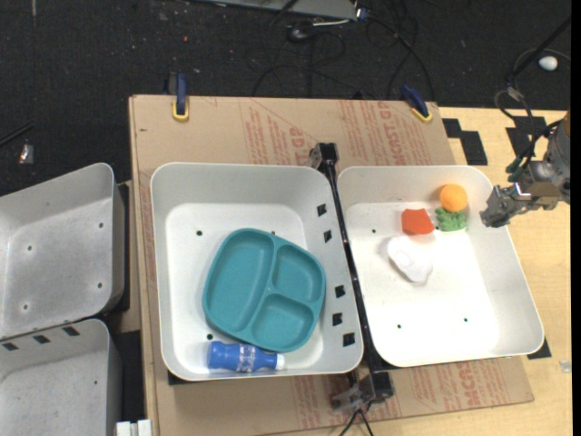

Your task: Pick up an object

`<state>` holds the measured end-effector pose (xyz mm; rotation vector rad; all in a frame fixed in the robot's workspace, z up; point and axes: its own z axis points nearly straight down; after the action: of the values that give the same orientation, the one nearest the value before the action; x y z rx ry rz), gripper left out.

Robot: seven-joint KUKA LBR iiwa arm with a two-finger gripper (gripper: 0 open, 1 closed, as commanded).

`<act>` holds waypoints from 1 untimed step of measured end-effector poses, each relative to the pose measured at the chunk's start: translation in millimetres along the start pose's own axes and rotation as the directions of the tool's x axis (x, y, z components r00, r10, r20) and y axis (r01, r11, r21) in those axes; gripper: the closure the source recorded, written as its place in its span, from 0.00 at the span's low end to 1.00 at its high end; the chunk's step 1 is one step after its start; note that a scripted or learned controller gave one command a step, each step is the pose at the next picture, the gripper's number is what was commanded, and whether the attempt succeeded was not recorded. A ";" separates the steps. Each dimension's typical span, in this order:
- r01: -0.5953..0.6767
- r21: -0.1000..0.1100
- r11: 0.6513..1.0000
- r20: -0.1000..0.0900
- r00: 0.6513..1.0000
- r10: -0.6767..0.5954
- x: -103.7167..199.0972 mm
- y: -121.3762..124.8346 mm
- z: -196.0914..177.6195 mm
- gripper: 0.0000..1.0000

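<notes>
The object to pick could be the teal plate (264,289) or blue bottle (243,358) in the left bin (172,198), or the white lump (410,260), red block (417,222) and orange ball (453,197) in the right bin (508,325). The gripper (499,209) sits at that bin's right edge, holding nothing; whether it is spread is unclear. Nothing is picked up yet.
</notes>
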<state>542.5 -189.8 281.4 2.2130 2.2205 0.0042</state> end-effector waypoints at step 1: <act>0.003 0.005 1.000 -0.003 1.000 -0.003 47.4 17.9 7.5 1.00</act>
<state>560.3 -142.3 273.9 2.2133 2.2283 0.0023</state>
